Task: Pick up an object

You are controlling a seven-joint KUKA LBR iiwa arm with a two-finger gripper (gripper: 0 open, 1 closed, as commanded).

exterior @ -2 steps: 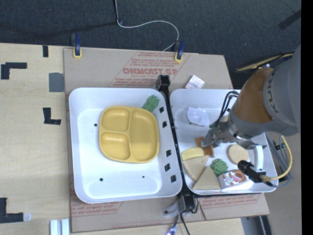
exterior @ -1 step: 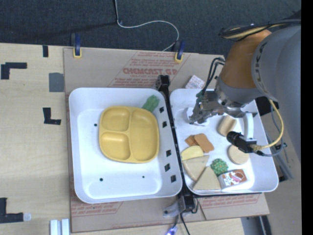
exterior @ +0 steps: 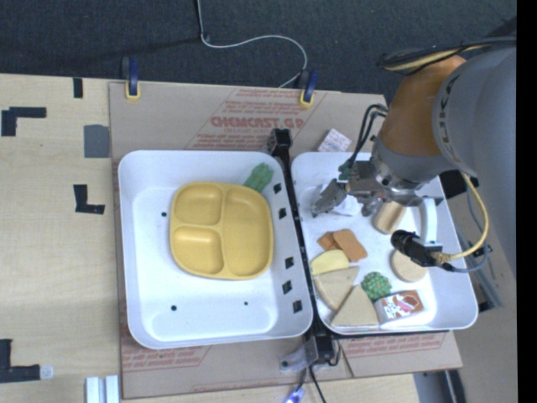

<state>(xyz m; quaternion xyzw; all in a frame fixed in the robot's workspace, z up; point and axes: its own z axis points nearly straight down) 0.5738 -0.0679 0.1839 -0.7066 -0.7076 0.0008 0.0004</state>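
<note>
Grey arm point(exterior: 470, 99) looms at frame right | jaws seen slightly apart, nothing between them, over right bin point(exterior: 457, 313) upper part | orange cracker-like toys point(exterior: 342, 243) lie just below, mid-right: probably light, stiff, slick plastic, best pinched across narrow sides.

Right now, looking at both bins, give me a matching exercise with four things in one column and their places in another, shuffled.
Things:
1. yellow divided plate
2. green item
3. end effector
4. broccoli piece

Places:
A. right bin, upper part
B. left bin, middle
C. right bin, lower part
D. left bin, upper right corner

Pairs: 1-B, 2-D, 3-A, 4-C
</note>
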